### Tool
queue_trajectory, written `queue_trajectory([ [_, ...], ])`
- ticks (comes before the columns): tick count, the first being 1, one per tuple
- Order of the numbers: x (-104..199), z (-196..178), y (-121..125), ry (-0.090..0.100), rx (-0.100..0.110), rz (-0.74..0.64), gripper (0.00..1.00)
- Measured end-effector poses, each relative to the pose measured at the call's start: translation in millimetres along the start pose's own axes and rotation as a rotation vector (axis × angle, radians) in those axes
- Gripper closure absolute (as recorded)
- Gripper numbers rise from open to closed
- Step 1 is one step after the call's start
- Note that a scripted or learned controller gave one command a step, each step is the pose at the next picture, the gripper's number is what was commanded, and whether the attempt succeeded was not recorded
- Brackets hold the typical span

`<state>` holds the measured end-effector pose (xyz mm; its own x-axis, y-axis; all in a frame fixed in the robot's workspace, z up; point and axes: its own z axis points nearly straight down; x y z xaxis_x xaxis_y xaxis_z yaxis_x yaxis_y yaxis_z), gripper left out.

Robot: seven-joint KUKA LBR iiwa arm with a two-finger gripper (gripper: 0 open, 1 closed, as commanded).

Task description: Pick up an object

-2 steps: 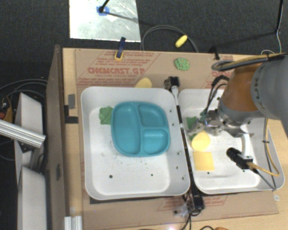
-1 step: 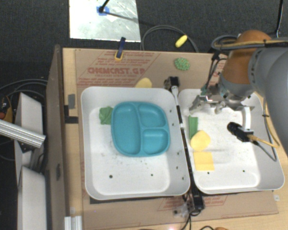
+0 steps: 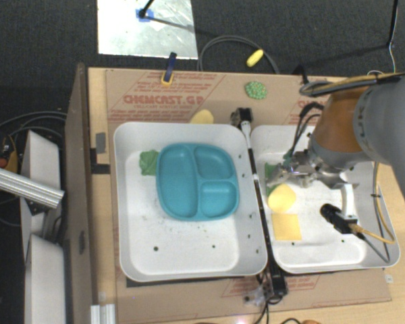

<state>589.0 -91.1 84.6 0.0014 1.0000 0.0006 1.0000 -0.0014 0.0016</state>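
I see the gripper low in the right bin, just above a yellow ball. Can't tell its grip state. Yellow square beside ball; blue plate in left bin.

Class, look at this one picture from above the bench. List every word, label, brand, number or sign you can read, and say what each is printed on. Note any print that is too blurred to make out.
"CHEMCAST GP" in red capitals, as best it reads, on the brown cardboard sheet under the bins.
Smaller red print on the cardboard sheet above and below that line, and at its right edge: too blurred to read.
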Motion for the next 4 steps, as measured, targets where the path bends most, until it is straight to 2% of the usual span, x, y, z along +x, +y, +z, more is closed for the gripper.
queue_trajectory([
  [1,0.1,-1.4,2.3,-0.001,-0.002,-0.002,0.0],
  [2,-0.4,-1.6,-5.8,-0.002,-0.004,-0.001,0.0],
  [4,6.3,0.8,-44.4,0.0,0.004,-0.002,0.0],
])
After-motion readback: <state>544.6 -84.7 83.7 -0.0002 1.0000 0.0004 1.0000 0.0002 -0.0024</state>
